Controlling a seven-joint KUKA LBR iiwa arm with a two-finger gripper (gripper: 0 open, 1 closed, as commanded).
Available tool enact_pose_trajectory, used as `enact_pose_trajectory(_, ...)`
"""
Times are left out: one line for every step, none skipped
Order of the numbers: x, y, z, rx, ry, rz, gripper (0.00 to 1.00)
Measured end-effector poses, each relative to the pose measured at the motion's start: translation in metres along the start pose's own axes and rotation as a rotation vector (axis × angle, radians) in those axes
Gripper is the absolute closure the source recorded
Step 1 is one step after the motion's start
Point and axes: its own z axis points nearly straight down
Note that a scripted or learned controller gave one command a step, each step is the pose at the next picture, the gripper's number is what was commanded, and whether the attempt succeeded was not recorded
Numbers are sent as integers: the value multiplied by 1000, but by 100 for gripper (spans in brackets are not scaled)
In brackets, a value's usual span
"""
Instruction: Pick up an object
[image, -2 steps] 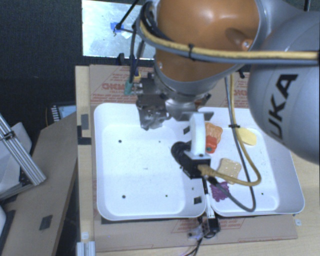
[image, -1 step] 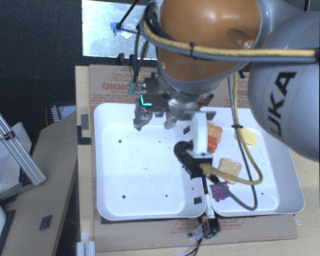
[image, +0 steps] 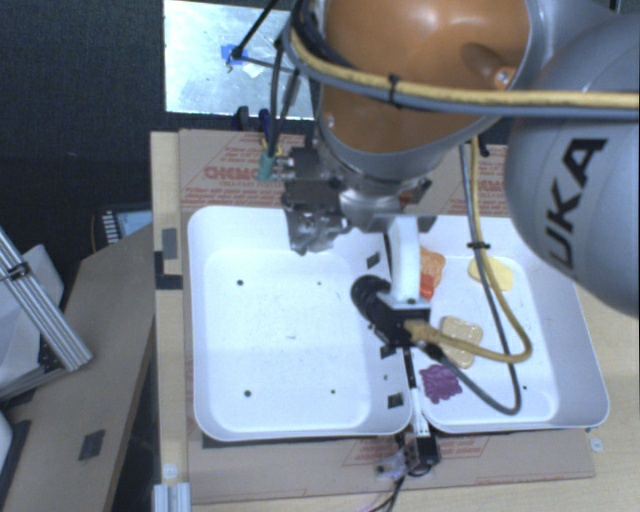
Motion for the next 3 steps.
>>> enact_pose_trajectory(-56, -3, 214, 18, -10, 11, 100)
enact_pose_trajectory(-51, 34, 291, 10, -6, 8, 100)
enact_pose_trajectory(-31, 83, 164, -13, 3, 3, 100)
